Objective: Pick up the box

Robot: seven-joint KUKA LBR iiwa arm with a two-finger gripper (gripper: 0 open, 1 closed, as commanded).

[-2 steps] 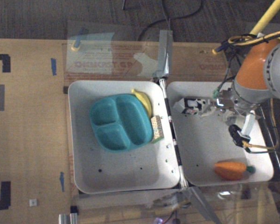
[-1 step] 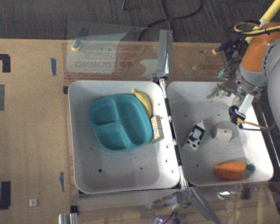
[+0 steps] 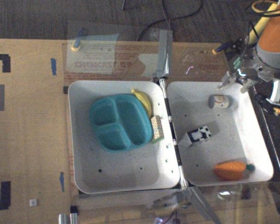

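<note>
In the left bin (image 3: 79,139), middle of the frame: a teal divided plate (image 3: 120,122), with a banana (image 3: 144,101) tucked behind its upper right rim. Just right of the plate, touching its edge and close against the bin's right wall: the box (image 3: 157,128), small and patterned (flat or tilted on the plate's lip, too small to tell). Wedged there, so little room on either flank. Likely to end in a strike on the plate or the wall on the way down, or in a pinch of the plate's rim along with the box. Likely also to slip if taken by a corner.

Further right, in the right bin (image 3: 252,125): a pale cylinder (image 3: 219,101) near the top, a black-and-white toy (image 3: 199,134) in the middle, an orange carrot (image 3: 231,170) at the lower right. Easy to grab by mistake, the blocky toy above all.

At the upper right of the frame: the gripper (image 3: 236,80), over that bin's top right corner and well apart from the box. Wide or narrow: cannot tell, too blurred among cables. A whole bin and the dividing walls to cross; too low a path, and a knock against the cylinder or a rim.
</note>
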